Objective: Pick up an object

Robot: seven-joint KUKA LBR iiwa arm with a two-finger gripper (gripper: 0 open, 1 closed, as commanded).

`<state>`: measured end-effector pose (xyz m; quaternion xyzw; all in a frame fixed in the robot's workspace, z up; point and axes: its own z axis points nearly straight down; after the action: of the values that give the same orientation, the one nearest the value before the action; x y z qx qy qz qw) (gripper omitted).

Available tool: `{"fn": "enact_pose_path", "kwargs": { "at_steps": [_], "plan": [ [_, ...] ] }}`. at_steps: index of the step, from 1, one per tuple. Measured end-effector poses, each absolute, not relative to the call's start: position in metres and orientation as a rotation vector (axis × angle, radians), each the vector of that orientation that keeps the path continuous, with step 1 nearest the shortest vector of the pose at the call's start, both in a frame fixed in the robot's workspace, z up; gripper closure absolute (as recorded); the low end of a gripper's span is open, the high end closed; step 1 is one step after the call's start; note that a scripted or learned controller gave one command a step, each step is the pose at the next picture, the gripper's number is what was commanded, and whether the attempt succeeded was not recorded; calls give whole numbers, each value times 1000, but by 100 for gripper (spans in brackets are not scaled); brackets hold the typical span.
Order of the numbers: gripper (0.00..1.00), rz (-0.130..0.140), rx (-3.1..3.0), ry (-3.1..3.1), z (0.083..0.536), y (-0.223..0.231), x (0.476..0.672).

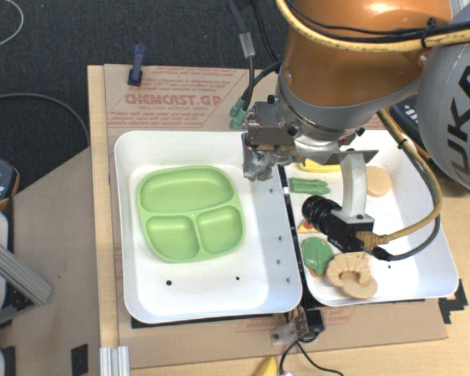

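My gripper hangs low over the right edge of the left bin, close to the divider between the two bins. In the right bin a green pea pod lies just right of the gripper. A yellow piece sits behind the pod, partly hidden under the wrist. A pale tan disc lies further right. Near the front are a green leaf-shaped piece, a tan ring-shaped pastry and a small orange-red bit. Nothing shows in the gripper's grasp.
A green divided plate lies in the left bin, left of the gripper. The arm's large orange and grey body covers the back of the right bin. Cardboard lies under both bins, with a blue clip at its far edge.
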<state>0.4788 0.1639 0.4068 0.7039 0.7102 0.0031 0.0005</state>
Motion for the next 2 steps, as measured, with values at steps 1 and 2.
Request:
{"fn": "enact_pose_path", "kwargs": {
  "at_steps": [1,2],
  "plan": [
    [100,-24,2226,2227,183,199,498],
    [100,8,2222,2214,234,174,552]
  ]
}}
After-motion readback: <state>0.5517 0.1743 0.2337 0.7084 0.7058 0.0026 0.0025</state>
